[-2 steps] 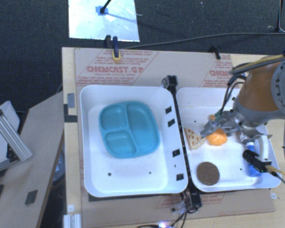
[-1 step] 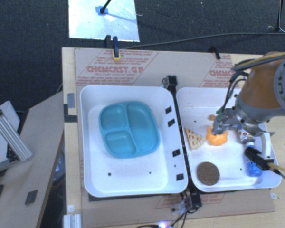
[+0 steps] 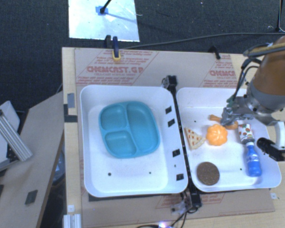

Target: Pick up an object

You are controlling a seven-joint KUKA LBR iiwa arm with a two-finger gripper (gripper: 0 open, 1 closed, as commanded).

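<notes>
Lying beside fingers [image 3: 229,116]: orange pumpkin [image 3: 216,134]

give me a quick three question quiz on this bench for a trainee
1. True or false: the blue divided plate lies in the same bin as the orange pumpkin.
2. Which item lies nearest the divider between the bins? A) brown cookie B) pizza slice C) blue bottle
3. Fill in: the tool hovers over the ___ bin.

Key: 1 false; 2 B; 3 right
</notes>
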